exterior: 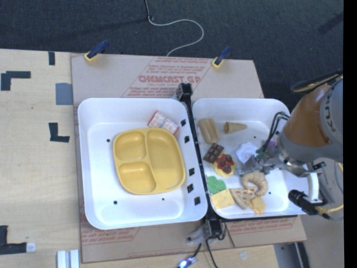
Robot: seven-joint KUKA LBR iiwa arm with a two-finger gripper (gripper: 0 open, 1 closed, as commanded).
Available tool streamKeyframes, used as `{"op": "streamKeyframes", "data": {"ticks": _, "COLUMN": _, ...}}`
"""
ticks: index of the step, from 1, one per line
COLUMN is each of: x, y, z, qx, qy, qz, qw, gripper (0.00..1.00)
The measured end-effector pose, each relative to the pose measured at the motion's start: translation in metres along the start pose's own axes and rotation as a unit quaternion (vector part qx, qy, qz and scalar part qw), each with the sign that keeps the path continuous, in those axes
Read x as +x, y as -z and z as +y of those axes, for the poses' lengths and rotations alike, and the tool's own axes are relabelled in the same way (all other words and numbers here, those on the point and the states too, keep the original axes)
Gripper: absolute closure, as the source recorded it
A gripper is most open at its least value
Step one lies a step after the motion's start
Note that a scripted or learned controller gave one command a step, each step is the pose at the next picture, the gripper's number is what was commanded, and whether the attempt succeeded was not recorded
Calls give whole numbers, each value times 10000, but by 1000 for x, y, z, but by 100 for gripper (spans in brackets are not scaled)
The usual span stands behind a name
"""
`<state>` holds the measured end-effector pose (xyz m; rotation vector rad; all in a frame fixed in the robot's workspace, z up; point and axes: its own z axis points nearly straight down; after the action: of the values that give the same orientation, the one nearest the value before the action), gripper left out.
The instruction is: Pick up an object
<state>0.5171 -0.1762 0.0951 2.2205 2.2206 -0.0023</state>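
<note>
Down in the right bin point(279, 108), gripper point(257, 162) low among the toy food, right over the croissant point(254, 181) and beside the crumpled white piece point(245, 151). Open or closed, cannot tell from here. Nearby: chocolate bar point(213, 152), strawberry tart point(225, 164), waffle point(244, 196), cone point(234, 128). Over in the left bin point(89, 149), yellow divided plate point(149, 161) and a small wrapped packet point(163, 121).

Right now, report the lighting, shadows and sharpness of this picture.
Camera view: even, soft light; faint shadows inside the white bins; no harsh glare on the yellow tray. Small food items around the gripper look soft and low in detail; the cardboard lettering stays readable.
</note>
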Motion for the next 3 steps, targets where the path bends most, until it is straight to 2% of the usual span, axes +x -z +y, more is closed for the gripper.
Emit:
{"op": "streamKeyframes", "data": {"ticks": 2, "x": 12, "y": 112, "z": -1, "qx": -15, "qy": 12, "qz": 7, "qw": 10000, "gripper": 100}}
{"op": "streamKeyframes", "data": {"ticks": 3, "x": 12, "y": 130, "z": -1, "qx": -5, "qy": 10, "qz": 10, "qw": 10000, "gripper": 100}}
